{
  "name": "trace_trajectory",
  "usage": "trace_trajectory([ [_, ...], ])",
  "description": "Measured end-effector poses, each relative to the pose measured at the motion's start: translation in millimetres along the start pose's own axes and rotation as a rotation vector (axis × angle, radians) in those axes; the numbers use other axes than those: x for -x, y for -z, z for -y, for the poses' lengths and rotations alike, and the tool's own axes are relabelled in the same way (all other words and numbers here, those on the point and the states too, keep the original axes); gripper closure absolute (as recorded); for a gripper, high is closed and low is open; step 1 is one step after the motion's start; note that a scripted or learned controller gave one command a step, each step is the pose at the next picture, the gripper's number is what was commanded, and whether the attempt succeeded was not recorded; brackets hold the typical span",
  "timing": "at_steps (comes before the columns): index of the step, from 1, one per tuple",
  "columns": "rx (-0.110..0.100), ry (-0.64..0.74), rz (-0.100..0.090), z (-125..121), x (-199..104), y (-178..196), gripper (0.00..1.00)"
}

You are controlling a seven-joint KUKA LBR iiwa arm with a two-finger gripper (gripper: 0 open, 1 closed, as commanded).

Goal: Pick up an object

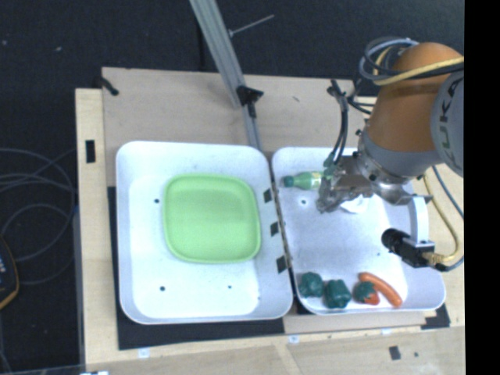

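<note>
Going from left to right, a green plate (212, 218) is seen lying flat in the left bin (141, 287), filling much of its floor. The right bin (426, 295) holds the smaller things: a green bottle (301, 181) lies on its side at about 10 o'clock in that bin, two dark green pieces (326, 289) sit touching each other at about 7 o'clock along the near wall, and an orange-red piece (380, 289) with a green end lies just beside them at about 5 o'clock. Both bins are carried by the pale wooden surface (172, 108).

The gripper (332, 198) is held low at about 12 o'clock in the right bin, just beside the bottle's thick end; whether the fingers are apart or together cannot be told, as they are blurred against the white floor. Nothing is seen between them.

The bottle is judged the likeliest target. For a good grasp, the fingers should be set across the bottle's width, not along its length, and centred on the body, since a round thing lying on its side may roll away if touched off-centre. The bin wall close at 12 o'clock leaves little room, so a straight descent is advised.

No brand, label or writing can be read on any item.
</note>
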State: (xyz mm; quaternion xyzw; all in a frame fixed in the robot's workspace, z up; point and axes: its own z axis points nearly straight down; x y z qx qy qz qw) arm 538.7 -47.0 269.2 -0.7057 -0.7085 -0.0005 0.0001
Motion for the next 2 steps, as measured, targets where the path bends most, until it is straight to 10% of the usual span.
trace_trajectory([
  [2,-0.002,-0.001,0.001,-11,-93,-18,1.00],
])
